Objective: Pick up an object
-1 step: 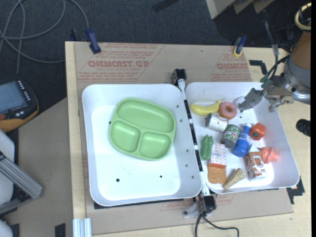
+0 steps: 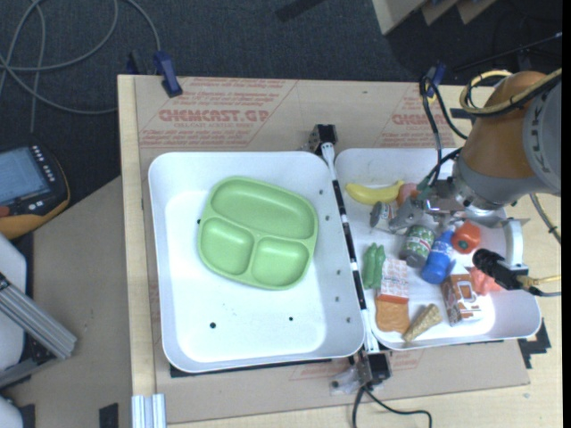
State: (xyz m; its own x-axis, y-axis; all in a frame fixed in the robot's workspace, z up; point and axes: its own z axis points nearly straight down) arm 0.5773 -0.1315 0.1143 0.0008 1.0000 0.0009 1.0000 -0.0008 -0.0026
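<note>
The right bin (image 2: 510,321) holds a heap of small items: a yellow banana (image 2: 373,191), a green can (image 2: 417,242), a blue bottle (image 2: 438,262), an orange piece (image 2: 466,237), a green pepper-like piece (image 2: 373,264), a waffle cone (image 2: 423,321) and a brown packet (image 2: 464,297). My gripper (image 2: 407,212) is low in this bin. It sits just right of the banana and directly above the green can. The wrist hides its tips, and nothing can be seen held.
The left bin (image 2: 250,333) contains a light green divided plate (image 2: 259,230). A white and orange packet (image 2: 393,294) lies near the right bin's left wall. The arm's grey and orange body (image 2: 504,154) covers the right bin's far right corner.
</note>
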